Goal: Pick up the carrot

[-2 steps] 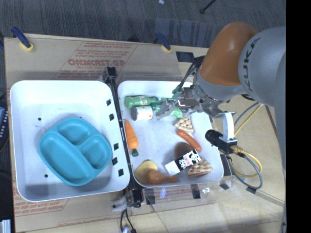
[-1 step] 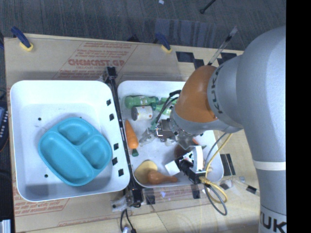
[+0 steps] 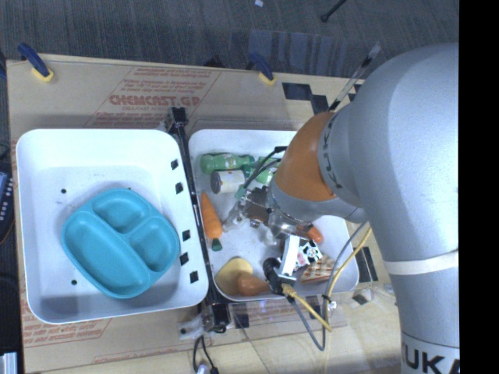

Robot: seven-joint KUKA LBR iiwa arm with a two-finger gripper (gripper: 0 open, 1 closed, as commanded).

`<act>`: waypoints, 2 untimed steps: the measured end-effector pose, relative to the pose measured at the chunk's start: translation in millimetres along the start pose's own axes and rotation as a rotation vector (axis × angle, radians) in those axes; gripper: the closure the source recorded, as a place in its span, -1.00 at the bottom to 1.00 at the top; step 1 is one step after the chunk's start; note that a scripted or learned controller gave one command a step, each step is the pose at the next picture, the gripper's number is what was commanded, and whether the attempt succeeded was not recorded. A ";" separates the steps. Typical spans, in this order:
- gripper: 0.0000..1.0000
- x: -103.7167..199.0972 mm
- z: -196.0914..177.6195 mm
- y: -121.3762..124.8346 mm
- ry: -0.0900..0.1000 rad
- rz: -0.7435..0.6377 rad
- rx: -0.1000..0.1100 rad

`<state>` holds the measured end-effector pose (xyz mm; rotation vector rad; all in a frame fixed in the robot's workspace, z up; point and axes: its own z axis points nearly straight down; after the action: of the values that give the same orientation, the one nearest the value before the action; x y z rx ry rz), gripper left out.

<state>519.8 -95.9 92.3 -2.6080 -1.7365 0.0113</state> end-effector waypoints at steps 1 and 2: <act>-1.00 1.6 0.8 -2.8 0.003 0.457 -0.004; -1.00 60.8 -101.3 -38.5 0.008 0.471 -0.003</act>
<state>508.8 -25.2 193.9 -2.9409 -1.0802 0.0011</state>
